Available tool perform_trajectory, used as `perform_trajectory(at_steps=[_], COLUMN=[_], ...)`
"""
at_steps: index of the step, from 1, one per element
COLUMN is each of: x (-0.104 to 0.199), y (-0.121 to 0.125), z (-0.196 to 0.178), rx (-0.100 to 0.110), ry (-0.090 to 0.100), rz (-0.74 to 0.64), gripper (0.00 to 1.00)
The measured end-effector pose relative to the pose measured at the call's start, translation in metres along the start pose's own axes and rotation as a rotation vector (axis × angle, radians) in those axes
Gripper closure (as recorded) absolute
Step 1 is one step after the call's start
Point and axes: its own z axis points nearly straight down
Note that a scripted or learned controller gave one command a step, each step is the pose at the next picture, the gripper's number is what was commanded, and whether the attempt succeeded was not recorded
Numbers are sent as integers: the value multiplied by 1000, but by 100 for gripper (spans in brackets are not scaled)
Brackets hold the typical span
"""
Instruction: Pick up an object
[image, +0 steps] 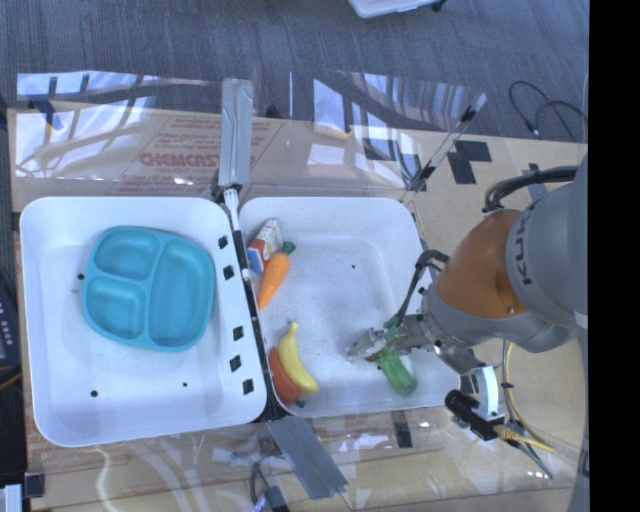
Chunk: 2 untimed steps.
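Down at the right bin's near edge: you had the fingers (372, 345) low over the floor of the right bin (340, 225), with the grey and orange arm (500, 285) reaching in from the right.
Fingers' state: you could not tell how far apart they stood; the metal tips blurred into the white floor, and nothing showed plainly between them.
Closest thing: a green object (398, 372) lay just beside the fingers, on their near-right side, partly under the wrist. Whether it touched them could not be made out.
Other candidates: a banana (296, 358) lay to the left of the fingers against the divider, resting on a red-orange object (284, 384). A carrot (273, 278) and a small carton (263, 243) lay farther off, up and left of the fingers.
Left bin (50, 300): well apart from the fingers it held a blue sectioned plate (150, 287), out of play for now.
Task progress: you should have judged nothing lifted yet; every object appeared to rest on a bin floor.
Risk one: the green object sat off to one side of the tips, so a close there could have caught air or only nudged it away.
Risk two: it lay near the bin's near wall, so a push could have wedged it against the rim.
Risk three: its rounded, smooth look suggested it could squirt out of a shallow pinch.
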Motion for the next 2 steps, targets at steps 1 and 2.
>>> perform_trajectory(at_steps=[1,2], x=[0,111], y=[1,33], z=[-10,-120], rx=[0,1], ry=[-1,-1], rz=[-4,80], gripper=[100,100])
